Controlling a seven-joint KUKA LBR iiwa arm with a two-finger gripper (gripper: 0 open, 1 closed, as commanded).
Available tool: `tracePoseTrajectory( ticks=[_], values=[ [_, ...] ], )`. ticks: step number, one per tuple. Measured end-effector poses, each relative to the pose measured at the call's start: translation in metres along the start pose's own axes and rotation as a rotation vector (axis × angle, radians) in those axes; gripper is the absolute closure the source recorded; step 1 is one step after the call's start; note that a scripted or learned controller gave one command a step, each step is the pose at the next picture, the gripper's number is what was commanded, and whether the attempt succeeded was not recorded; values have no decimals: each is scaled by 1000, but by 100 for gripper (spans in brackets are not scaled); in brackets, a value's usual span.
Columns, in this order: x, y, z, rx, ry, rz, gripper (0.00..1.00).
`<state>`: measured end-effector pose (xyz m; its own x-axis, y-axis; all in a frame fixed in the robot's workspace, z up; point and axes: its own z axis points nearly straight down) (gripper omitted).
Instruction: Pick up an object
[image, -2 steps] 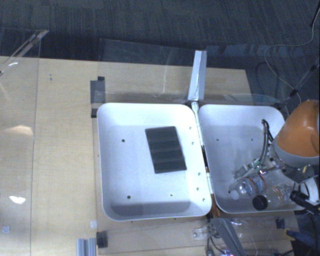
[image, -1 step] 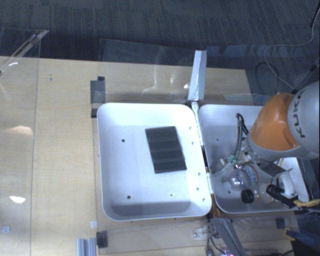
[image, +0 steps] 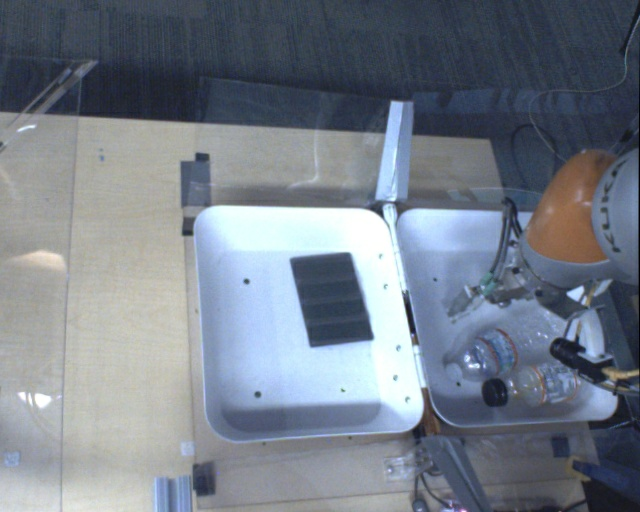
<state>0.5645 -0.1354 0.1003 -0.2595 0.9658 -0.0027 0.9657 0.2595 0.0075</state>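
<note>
A dark ribbed rectangular pad (image: 332, 298) lies flat in the middle of the left bin (image: 230, 400). In the right bin (image: 440, 250) lie two clear plastic bottles: one with a blue-and-red label (image: 488, 352) and one with a black cap (image: 528, 387) near the front wall. My gripper (image: 468, 298) reaches in from the right and hangs low over the right bin's middle, just above and behind the labelled bottle. Nothing can be seen held in it. The arm's orange band (image: 568, 215) sits over the bin's far right.
A metal bar (image: 395, 150) stands behind the seam between the bins. Cables and a black-and-yellow fitting (image: 585, 362) crowd the right bin's right edge. A clear panel (image: 40, 300) covers the bench's left side.
</note>
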Motion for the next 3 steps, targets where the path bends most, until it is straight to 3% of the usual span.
tracePoseTrajectory(
  ticks=[1,2,3],
  values=[
    [2,-72,9,-15,-8,-185,0],
    [47,-14,10,-8,-1,-82,0],
    [66,-7,-86,0,1,-156,0]
  ],
)
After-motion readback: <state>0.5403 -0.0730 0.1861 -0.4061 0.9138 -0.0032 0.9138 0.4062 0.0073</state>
